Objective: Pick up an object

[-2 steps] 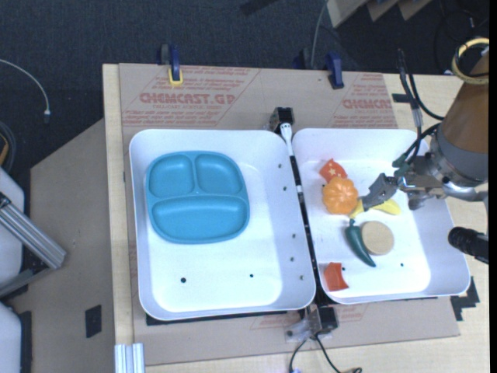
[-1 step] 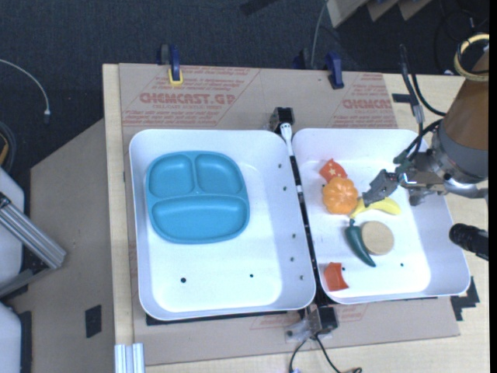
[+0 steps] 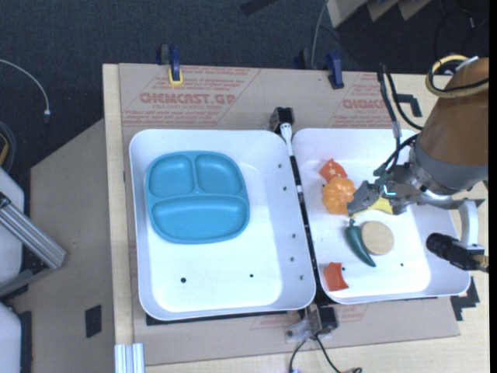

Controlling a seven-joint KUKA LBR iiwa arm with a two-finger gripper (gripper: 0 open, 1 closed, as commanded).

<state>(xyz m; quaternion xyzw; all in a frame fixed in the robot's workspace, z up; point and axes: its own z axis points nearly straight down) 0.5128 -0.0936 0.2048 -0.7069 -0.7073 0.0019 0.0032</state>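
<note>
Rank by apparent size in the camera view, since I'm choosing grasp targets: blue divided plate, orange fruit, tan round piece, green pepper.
1. blue divided plate, by far the largest.
2. orange fruit and tan round piece look alike; no ranking.
3. green pepper, long but slimmest.

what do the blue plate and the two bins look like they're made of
Blue plate: probably moulded plastic, going by its even matte colour and the soft rounded ridges dividing its three sections.
Left bin and right bin: likely thin formed plastic, smooth and slightly glossy white, with rounded corners and rolled rims. Coated metal can't be ruled out.
</note>
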